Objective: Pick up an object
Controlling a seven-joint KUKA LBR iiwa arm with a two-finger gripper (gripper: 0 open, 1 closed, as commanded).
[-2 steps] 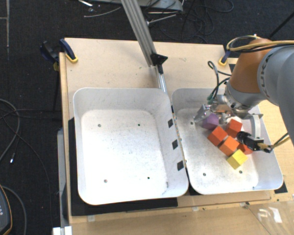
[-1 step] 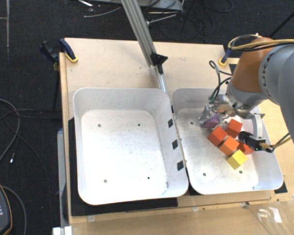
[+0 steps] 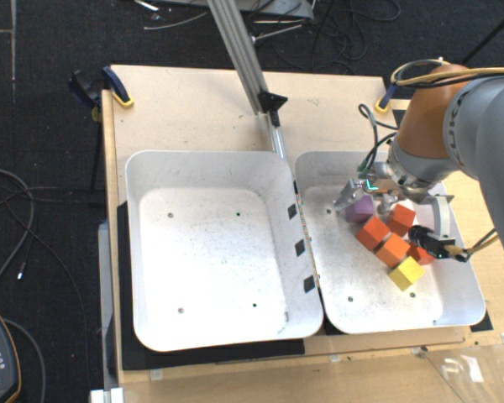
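my hand (image 3: 363,193) hangs low in the right shallow white bin (image 3: 454,309), over the small purple block (image 3: 358,208); whether it's clamped i cannot tell. nothing looks lifted yet, so the pick remains.

Wide open floor across the left bin (image 3: 203,250), easy passage there. The right bin (image 3: 340,296) is tighter: purple block (image 3: 359,208), orange blocks (image 3: 375,232), and yellow block (image 3: 406,273) crowd together in a diagonal cluster, touching or nearly so. The arm (image 3: 454,133) looms over the far right corner. Open floor remains along the right bin's near-left side.
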